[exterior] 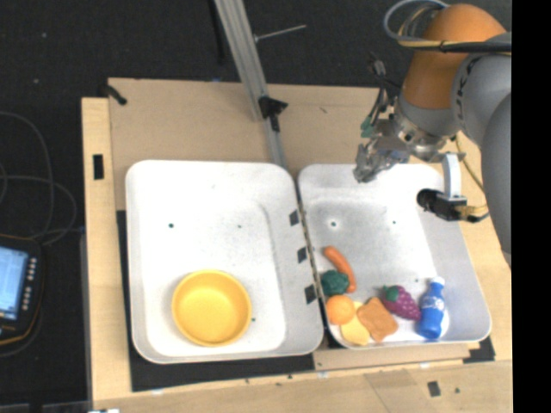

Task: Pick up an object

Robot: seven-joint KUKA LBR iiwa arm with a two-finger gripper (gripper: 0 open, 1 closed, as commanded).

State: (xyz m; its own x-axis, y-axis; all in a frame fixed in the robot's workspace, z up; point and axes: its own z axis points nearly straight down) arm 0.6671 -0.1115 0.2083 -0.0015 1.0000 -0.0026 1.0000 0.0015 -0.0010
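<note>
objects for picking lie bunched in the near corner of the right bin (448,256): a carrot (337,261) leaning against a green vegetable (336,280), an orange (339,309) below them, a tan slice of bread (377,317), a purple bunch of grapes (400,301) and a blue bottle (433,309) nearest the right wall. we see a yellow bowl (212,307) alone in the left bin (172,205), toward its near edge. both white bins sit side by side on a pale wooden bench (189,119), joined by small dark clips along their shared rim, and the floor around the bench is dark. a grey metal pole (245,54) slants down from the top toward the gap between the bins, and a handheld screen unit (15,291) rests off the bench at the far left. we find the gripper (368,166) at the far rim of the right bin, well apart from the toys, hanging under the orange-banded arm (448,58). we cannot tell how its jaws stand, and we see nothing held in it.
</note>
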